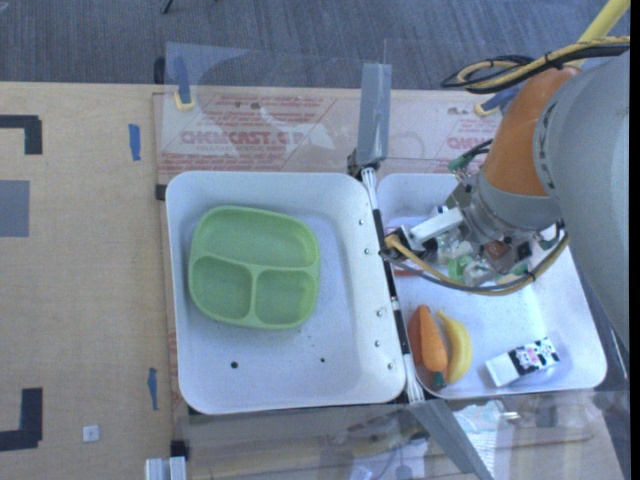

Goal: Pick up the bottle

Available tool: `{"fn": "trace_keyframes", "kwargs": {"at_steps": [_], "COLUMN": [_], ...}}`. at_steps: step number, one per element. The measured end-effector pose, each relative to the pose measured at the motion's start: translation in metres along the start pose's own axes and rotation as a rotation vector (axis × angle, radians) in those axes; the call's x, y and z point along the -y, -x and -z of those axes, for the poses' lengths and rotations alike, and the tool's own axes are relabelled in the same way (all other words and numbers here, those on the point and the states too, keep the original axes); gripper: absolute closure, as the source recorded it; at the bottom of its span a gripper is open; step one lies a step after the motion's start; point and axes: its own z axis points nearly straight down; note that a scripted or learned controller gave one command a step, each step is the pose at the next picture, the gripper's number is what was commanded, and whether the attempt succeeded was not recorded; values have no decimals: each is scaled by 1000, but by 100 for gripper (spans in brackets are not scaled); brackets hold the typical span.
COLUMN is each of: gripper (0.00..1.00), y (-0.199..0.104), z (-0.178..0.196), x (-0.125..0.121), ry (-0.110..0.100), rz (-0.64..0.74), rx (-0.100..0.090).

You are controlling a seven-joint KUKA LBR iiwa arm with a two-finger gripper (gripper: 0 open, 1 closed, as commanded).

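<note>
Two white bins are seen side by side on the bench (80,268). In the left bin (340,368) a green divided plate (254,266) lies flat, well apart from the arm. In the right bin (570,308) the arm (560,148) is lowered over the upper half, with the gripper (470,253) close to the bin floor amid cables and a white block. A greenish, clear item (458,266) is glimpsed just below the wrist; it is judged to be the bottle, but it is mostly hidden and cannot be confirmed. Whether the jaws are released or clenched cannot be told, as they are covered by the wrist. No grasp can be claimed.

Near the lower left corner of the right bin a carrot (431,338) and a banana (459,346) lie touching each other. A small white and black carton (521,362) lies toward the lower right, apart from them.

The step in hand is judged to be the descent and closing on the bottle. For a good grasp, the jaws should be centred across the bottle's narrow width, not along its length. The closing should be made low enough that the body is caught, since a smooth round bottle is likely to roll or squirt out. The bin's divider wall just beside the gripper should be cleared. The lift should be straight up, and the hold checked before any travel.
</note>
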Motion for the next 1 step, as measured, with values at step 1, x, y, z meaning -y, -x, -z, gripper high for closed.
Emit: {"fn": "trace_keyframes", "kwargs": {"at_steps": [1], "gripper": [100], "y": [-31], "z": [0], "x": [49], "ry": [1], "rz": [-50], "rx": [0]}}
